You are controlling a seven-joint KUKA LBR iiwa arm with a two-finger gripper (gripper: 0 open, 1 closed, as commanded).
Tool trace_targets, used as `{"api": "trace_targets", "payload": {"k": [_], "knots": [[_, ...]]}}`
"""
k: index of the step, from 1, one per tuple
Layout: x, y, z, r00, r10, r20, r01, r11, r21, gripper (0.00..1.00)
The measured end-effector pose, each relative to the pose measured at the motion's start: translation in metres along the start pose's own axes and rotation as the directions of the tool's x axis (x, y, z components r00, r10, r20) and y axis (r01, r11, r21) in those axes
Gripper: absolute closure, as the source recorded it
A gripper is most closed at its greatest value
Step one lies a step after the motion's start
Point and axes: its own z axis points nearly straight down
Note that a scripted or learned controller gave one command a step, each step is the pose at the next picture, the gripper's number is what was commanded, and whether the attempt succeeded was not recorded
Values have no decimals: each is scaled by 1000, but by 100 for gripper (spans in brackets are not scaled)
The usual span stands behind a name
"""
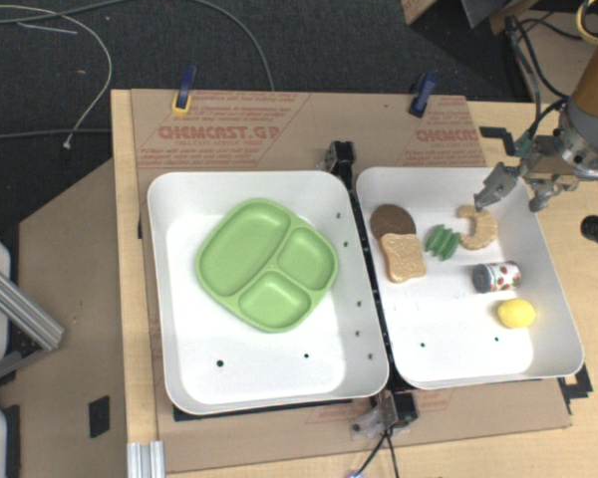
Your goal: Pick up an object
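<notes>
While your hand [515, 189] hangs open and empty at the right bin's [419, 361] two o'clock corner, pick the target nearest it: the tan curved piece [478, 229], lying just at the hand's seven o'clock. Come straight down with the fingers straddling its narrow width, and keep off the green piece [442, 241] at its nine o'clock. The small can [495, 277] would likely roll.

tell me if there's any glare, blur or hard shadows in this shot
Camera view: lighting is even and soft, with no strong glare on the white bins; the green divided plate casts only a faint shadow; the small items, like the yellow lemon, look slightly soft; the gripper is a little blurred.
</notes>
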Motion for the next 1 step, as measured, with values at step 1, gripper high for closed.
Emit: {"api": "trace_targets", "payload": {"k": [1], "knots": [[1, 2, -9, 1000, -4, 3, 4, 1000, -14, 0]]}}
